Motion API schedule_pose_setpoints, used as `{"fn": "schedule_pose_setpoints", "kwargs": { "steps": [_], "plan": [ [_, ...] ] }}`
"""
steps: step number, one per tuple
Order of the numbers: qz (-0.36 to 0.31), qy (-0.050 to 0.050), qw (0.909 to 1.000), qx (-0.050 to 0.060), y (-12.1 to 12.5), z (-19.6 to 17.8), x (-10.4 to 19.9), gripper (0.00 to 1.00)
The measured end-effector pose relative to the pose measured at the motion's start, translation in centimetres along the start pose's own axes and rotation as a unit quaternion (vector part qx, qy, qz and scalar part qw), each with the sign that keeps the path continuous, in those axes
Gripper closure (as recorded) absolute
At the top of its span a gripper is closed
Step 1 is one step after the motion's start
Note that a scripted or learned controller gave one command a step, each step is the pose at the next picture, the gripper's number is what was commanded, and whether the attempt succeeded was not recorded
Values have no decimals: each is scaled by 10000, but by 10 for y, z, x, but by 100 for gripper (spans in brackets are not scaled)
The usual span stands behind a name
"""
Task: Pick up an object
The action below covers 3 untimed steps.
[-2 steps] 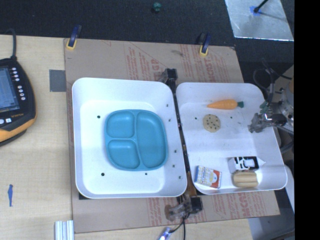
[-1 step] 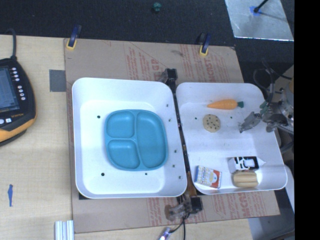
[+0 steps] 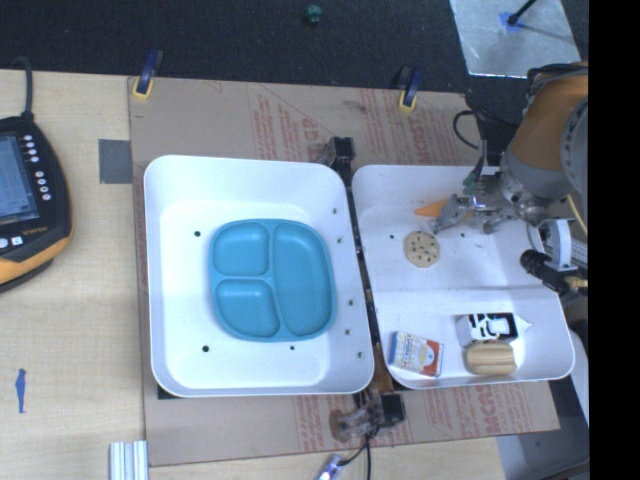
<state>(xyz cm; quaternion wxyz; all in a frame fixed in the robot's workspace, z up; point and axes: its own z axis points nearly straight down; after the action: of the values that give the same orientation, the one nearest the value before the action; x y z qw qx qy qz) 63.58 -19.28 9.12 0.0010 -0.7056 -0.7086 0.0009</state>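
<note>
Where jaws hover, state unclear, small orange carrot-like piece just beside, round speckled cookie near

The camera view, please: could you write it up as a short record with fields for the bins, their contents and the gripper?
left bin: white bin holding a blue divided plate
right bin: white bin holding five items
far items: orange piece; round cookie
near items: small carton; black-and-white packet; tan block
gripper: gripper low over the right bin's far end, beside the orange piece
held: nothing seen between the fingers
bench left: handheld controller
</note>
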Motion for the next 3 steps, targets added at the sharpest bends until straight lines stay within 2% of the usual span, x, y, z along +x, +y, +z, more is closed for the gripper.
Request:
{"fn": "schedule_pose_setpoints", "kwargs": {
  "steps": [1,2,3],
  "plan": [
    [2,3,10000,2,21,-1,27,0],
    [2,6,10000,12,20,-1,45,0],
    [-13,-1,10000,5,-20,-16,82,0]
  ]
}}
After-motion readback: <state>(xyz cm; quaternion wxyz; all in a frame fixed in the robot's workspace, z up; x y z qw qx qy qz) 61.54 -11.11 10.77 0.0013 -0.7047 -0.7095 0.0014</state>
